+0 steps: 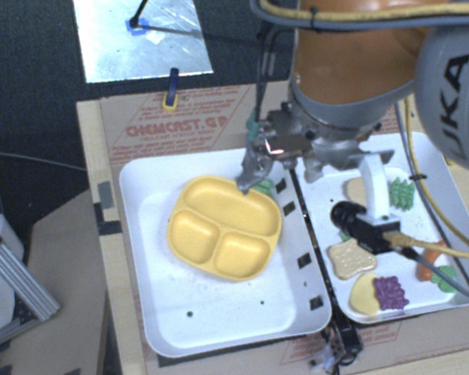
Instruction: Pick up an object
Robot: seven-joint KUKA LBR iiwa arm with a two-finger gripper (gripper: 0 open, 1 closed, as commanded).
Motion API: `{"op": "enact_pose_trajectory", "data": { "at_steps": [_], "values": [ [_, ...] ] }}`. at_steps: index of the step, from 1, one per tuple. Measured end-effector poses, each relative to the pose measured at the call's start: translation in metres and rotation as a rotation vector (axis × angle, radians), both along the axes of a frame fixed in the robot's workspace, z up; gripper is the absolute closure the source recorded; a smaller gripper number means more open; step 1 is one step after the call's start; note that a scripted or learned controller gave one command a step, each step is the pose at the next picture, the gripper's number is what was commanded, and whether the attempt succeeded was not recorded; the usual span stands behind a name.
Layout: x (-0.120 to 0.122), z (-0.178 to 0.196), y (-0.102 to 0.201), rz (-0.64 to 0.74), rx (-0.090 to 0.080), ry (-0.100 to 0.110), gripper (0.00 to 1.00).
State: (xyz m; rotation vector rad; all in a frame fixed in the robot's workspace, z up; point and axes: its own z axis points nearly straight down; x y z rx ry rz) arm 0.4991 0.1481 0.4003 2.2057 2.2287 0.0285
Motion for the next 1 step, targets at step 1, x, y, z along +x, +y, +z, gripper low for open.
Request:
{"op": "enact_pose_trajectory", "data": {
  "at_steps": [1],
  "values": [
    [0.0008, 0.0024, -0.0023, 0.001, -0.008, 0.011, 1.0]
  ]
}}
